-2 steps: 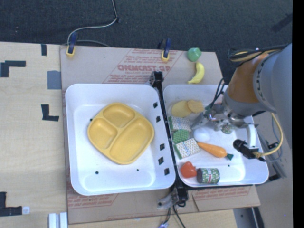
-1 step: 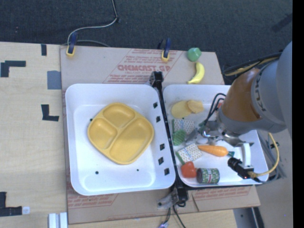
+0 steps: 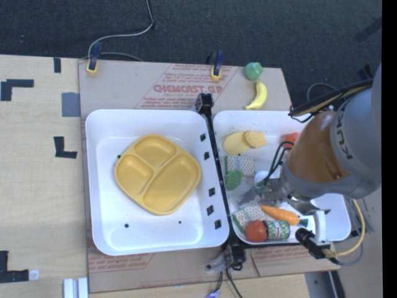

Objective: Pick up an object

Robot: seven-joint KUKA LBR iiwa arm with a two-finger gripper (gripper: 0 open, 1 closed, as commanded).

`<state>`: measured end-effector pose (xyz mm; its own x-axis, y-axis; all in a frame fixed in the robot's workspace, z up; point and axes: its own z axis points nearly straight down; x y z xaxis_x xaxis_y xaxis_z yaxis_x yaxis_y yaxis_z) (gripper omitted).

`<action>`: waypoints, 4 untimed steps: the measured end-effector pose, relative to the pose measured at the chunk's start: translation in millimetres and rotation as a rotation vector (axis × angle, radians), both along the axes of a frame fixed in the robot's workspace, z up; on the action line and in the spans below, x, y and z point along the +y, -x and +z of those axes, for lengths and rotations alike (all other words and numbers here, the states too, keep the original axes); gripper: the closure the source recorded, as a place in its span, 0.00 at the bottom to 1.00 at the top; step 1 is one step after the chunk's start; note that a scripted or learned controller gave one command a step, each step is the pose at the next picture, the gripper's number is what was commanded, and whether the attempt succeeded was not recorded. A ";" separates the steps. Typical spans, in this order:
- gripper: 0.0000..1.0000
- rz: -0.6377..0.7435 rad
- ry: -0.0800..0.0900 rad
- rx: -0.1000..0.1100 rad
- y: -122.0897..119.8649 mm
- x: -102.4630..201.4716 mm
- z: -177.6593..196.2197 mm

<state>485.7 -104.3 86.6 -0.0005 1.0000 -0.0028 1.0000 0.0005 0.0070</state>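
The right bin (image 3: 329,228) holds several small objects. Near its back left lie a yellow fruit-like piece (image 3: 236,144) and a tan piece (image 3: 255,139). A patterned cloth (image 3: 243,164) and a green item (image 3: 234,179) sit below them. At the front are an orange carrot (image 3: 280,214), a red tomato (image 3: 256,231) and a small can (image 3: 278,230). My gripper (image 3: 262,192) is low in the middle of this bin, just above the carrot and right of the green item. The arm's wrist covers the bin's right part.
The left bin (image 3: 102,166) holds a yellow divided plate (image 3: 158,174). A banana (image 3: 257,96) and a green ball (image 3: 253,71) lie on the cardboard behind the right bin. A black divider (image 3: 214,166) runs between the bins.
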 end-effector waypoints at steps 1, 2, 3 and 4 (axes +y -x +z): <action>0.00 0.001 -0.002 0.003 -47.4 5.3 -0.4; 0.00 0.001 -0.001 0.003 -136.2 -3.0 -0.8; 0.00 0.007 -0.018 0.065 -173.1 -21.5 -5.6; 0.00 0.000 -0.001 0.006 -107.1 -35.2 -0.5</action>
